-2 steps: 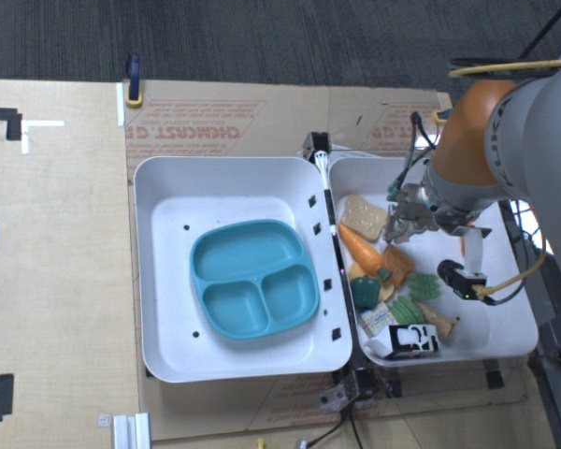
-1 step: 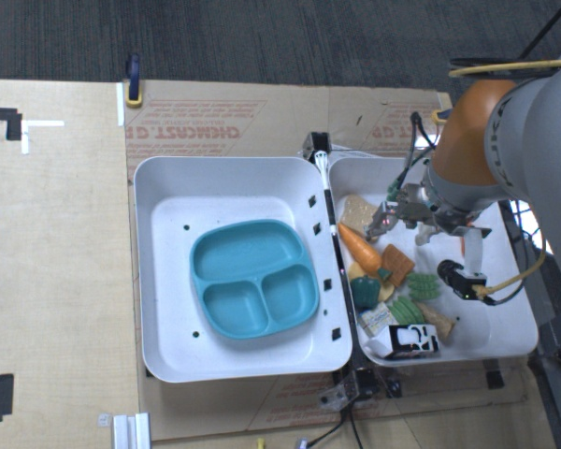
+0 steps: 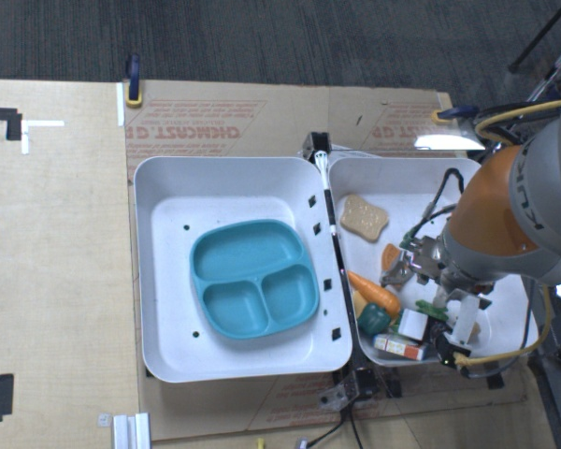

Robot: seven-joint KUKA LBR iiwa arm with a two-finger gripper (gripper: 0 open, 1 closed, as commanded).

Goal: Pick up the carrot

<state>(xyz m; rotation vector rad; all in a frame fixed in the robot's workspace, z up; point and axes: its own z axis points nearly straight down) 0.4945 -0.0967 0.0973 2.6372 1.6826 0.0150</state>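
1. The carrot point(image 3: 374, 292) lay in the right bin point(image 3: 421, 178), close to that bin's left wall, its orange body running at a slant from upper left to lower right. It rested loose on the bin floor, with nothing gripping it, so by my reading the pick had not yet been made.

2. Just below the carrot's lower end sat a dark green rounded item point(image 3: 373, 319), touching it or very nearly so. A white and red box-like package point(image 3: 402, 346) lay near the bin's bottom edge, and a small orange piece point(image 3: 391, 255) stood just to the carrot's right. A tan slice of bread point(image 3: 364, 217) lay further up the bin, apart from the carrot.

3. The gripper point(image 3: 413, 267) hung low over the bin just to the right of the carrot, beside the small orange piece; whether it was spread or closed could not be told, as wrist hardware and cables hid it.

4. I judged the crowding the main hindrance: the green item and the bin wall hemmed the carrot in on two sides, leaving little room for a clean approach.

5. The left bin point(image 3: 159, 251) held a teal divided plate point(image 3: 252, 277), well apart from the work.
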